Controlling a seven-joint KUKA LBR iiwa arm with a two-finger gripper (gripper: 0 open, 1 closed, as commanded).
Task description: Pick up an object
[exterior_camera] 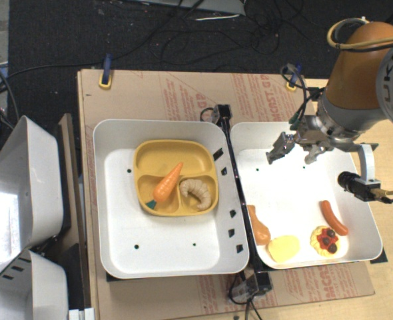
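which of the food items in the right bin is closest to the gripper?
The sausage, reddish, by the right bin's right wall. The gripper hangs above it; the other three lie lower along the bottom edge.

Glossy white plastic bins point(116, 179) rest on matt brown cardboard point(156, 92).

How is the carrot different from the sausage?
The carrot is orange and tapers to a point; the sausage is red-orange with rounded ends. The carrot lies in the yellow plate in the left bin; the sausage lies bare in the right bin. Both lie slantwise.
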